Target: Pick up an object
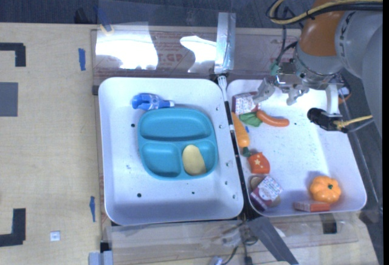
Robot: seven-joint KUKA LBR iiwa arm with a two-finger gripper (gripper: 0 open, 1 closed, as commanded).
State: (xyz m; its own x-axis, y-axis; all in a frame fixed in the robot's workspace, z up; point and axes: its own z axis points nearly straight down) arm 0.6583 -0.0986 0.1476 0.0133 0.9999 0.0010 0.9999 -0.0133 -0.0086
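My gripper (279,93) hangs open over the back of the right bin (316,148), its two grey fingers spread with nothing between them. Just below it lie a red chilli-like piece (273,120) with a green stem end and a small printed packet (244,103). Along the bin's left wall lies an orange carrot (241,132), and lower down a red strawberry-like piece (259,163). At the front are a wrapped dark packet (266,191), an orange pumpkin (324,188) and a small reddish stick (311,206).
The left bin (118,154) holds a blue divided tray (173,136) with a yellow potato-like piece (194,160) in one compartment, and a blue toy (148,101) behind it. A black cable fitting (325,118) hangs over the right bin's right side. A clear panel stands behind the bins.
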